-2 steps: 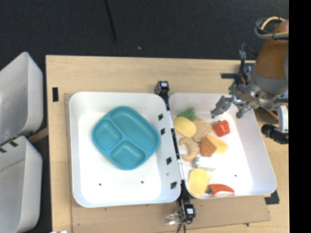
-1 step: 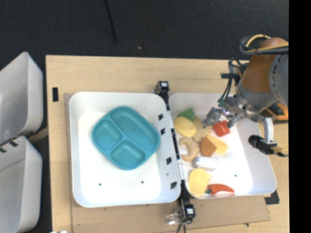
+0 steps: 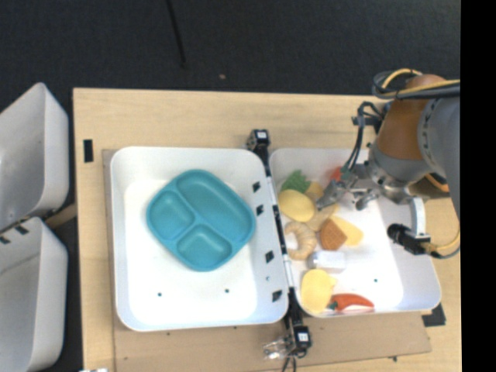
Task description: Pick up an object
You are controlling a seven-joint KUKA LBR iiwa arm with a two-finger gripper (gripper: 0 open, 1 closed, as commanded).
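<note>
The right bin (image 3: 411, 281) holds several toy foods. A yellow lemon-like piece (image 3: 297, 205) lies beside a green leafy piece (image 3: 295, 181). Nearer the middle are a brown-orange wedge (image 3: 333, 235), a beige ring (image 3: 301, 239) and a small white block (image 3: 330, 261). At the front sit a round yellow piece (image 3: 315, 287) and a red chili (image 3: 353, 301). My gripper (image 3: 346, 198) hangs over the bin's upper middle, just right of the lemon and above the wedge. It is open, with nothing between its fingers.
A teal divided plate (image 3: 200, 218) lies in the left bin (image 3: 136, 285). A black-clipped divider (image 3: 273, 231) separates the bins. The arm's grey body and orange band (image 3: 407, 130) cover the right bin's far right corner, with cables beside it.
</note>
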